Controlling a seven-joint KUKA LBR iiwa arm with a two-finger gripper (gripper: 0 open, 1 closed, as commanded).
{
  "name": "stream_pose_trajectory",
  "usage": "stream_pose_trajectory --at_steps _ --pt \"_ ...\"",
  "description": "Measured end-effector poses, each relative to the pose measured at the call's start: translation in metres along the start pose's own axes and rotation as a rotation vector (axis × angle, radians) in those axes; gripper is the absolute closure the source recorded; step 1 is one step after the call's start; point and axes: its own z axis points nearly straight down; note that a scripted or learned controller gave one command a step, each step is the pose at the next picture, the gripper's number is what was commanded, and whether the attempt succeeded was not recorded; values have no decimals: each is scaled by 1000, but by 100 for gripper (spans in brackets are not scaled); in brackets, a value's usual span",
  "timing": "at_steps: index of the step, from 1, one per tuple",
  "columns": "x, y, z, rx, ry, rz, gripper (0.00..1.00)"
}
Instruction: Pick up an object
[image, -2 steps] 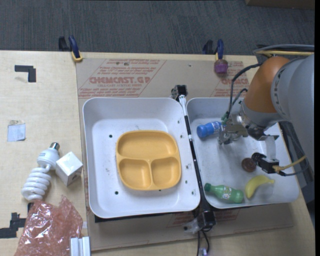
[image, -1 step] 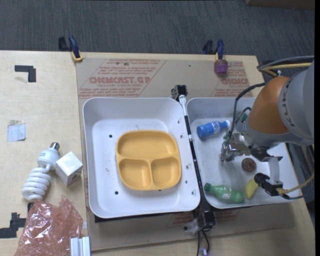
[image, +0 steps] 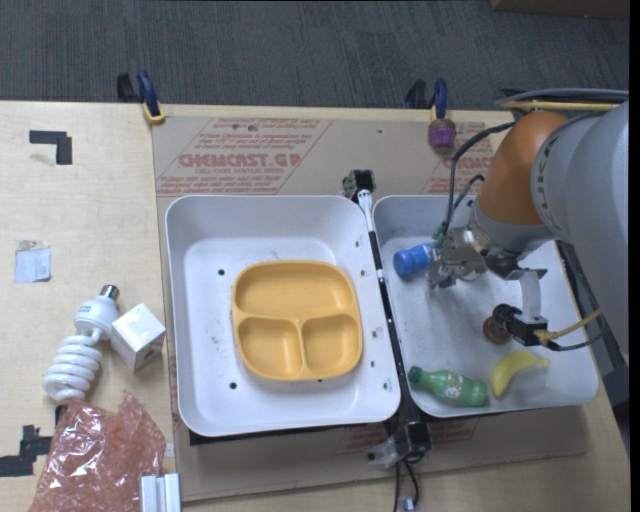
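The pincer (image: 447, 268) hangs over the right bin (image: 455, 345), just beside a blue cylinder (image: 411, 260) near its left wall. The cylinder lies with its long axis left-right. I cannot tell the pincer's state.

Dark grey carpet floor (image: 300, 45) ran across top of frame. Light wood bench (image: 70, 230) filled left side, w/ black corner marks (image: 52, 146) and a small grey patch (image: 33, 264), poss. tape. Brown printed board (image: 250, 155) lay on bench, held by blue clamps (image: 148, 97) at far edge. Lighting was even, soft shadows.
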Motion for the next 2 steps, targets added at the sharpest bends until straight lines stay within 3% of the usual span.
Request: stream_pose_trajectory --at_steps 1,2 --pt "-24 -62 1 0 1 4 0" --pt "-17 -20 0 -1 0 0 0"
